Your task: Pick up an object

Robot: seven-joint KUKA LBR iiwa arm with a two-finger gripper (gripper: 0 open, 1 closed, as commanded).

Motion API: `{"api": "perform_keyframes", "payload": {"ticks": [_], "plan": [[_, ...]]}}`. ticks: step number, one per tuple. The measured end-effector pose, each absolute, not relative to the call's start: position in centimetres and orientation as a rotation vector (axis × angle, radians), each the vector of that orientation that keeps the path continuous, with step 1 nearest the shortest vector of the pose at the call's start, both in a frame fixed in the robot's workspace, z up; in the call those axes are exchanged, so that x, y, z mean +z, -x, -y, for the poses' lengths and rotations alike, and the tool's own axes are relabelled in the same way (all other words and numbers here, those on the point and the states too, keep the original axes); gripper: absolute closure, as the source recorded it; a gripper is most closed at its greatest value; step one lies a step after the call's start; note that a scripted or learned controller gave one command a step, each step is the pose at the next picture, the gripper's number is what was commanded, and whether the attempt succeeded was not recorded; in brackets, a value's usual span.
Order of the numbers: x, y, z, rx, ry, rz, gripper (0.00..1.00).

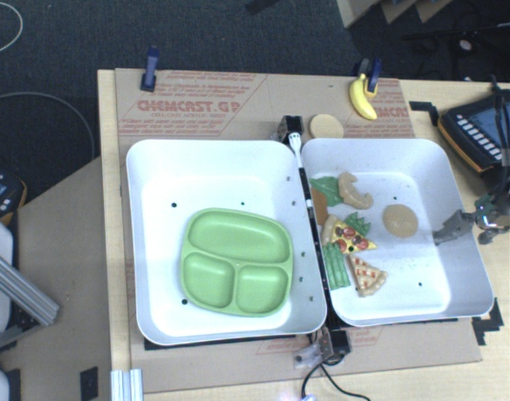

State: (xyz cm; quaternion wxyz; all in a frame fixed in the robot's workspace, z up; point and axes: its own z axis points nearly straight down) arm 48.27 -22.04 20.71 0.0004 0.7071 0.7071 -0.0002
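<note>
The right bin (pixel 410 295) holds several toy foods along its left side: a tan curved piece (pixel 354 190), a green leaf (pixel 327 192), a topped pizza slice (pixel 349 236), a second pizza slice (pixel 368 276) and a long green strip (pixel 334 267). A round tan disc (pixel 400 220) lies alone near the bin's middle. My gripper (pixel 462 226) comes in low over the right rim, just right of the disc and apart from it. Nothing shows in its grasp. Most of the arm is cut off by the frame edge.
The left bin (pixel 155 182) holds a green three-compartment plate (pixel 237 261). On the bench behind the bins lie a toy banana (pixel 363 98) and a tan disc (pixel 326 126). A black and orange device (pixel 481 132) sits at the far right, and a blue clamp (pixel 149 69) at the back left.
</note>
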Motion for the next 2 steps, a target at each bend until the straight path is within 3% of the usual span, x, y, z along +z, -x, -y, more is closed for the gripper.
{"api": "perform_keyframes", "payload": {"ticks": [1, 2], "plan": [[44.2, -48.0, 22.5, 0.013, -2.204, -2.208, 0.00], [51.7, -48.0, 21.4, 0.008, -2.209, -2.215, 0.00]]}}
